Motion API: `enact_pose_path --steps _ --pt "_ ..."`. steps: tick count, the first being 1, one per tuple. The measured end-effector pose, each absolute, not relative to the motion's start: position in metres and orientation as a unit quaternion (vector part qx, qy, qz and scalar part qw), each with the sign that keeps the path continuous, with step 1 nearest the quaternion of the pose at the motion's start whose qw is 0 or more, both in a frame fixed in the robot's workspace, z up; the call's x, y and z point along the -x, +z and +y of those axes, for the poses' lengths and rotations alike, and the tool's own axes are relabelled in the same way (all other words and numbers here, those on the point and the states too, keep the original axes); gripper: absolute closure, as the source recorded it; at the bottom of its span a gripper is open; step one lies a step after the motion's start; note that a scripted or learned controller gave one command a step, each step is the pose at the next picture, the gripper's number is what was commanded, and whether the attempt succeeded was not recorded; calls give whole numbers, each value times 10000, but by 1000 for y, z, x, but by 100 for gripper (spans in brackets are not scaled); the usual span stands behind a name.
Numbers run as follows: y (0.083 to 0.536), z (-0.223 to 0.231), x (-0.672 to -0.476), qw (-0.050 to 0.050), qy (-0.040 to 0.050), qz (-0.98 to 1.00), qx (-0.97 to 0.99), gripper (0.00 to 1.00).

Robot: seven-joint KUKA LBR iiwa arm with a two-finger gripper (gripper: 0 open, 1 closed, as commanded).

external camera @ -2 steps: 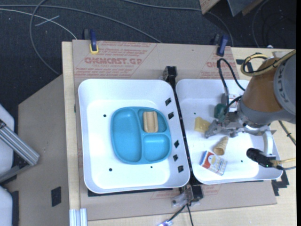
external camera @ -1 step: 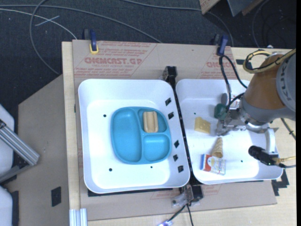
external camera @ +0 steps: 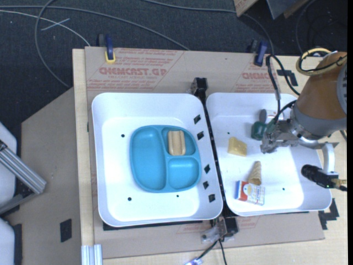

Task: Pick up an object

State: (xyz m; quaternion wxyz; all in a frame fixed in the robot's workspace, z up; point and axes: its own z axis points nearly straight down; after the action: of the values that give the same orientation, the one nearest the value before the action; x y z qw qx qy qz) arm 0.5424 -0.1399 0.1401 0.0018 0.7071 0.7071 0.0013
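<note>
Nearest the lens in the right bin (external camera: 287, 197) is a small red-white-blue packet (external camera: 250, 192), lying flat on the near side of the gripper (external camera: 268, 141), well clear of it. Just beyond the packet a tan cone-shaped piece (external camera: 255, 173) points toward the hand, closer but apart from it. A yellow wedge (external camera: 237, 147) sits to the gripper's left as I view it, near and not touching. A dark green item (external camera: 258, 130) is right at the fingertips on the far-left side; I can't resolve whether it's touching or part of the tooling. I can't tell the hand's state either: it's low over the bin floor, too small and cluttered to read. Nothing visibly sits between the fingers, so I'm not calling a grasp. My read: we're at the approach/descent step, pick not yet made. No target is specified; the green item or the wedge look like the closest candidates. The next move needs the fingers centred over one object, straddling it, then closing and lifting straight up. The left bin (external camera: 110, 148) holds a blue divided tray (external camera: 149, 159) with a tan block (external camera: 176, 142) in one compartment, far from the hand.
</note>
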Motion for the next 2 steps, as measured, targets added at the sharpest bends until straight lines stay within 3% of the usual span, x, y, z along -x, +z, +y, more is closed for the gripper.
enact_pose_path --steps 2 --pt "238 -141 -544 31 19 7075 -7067 100"
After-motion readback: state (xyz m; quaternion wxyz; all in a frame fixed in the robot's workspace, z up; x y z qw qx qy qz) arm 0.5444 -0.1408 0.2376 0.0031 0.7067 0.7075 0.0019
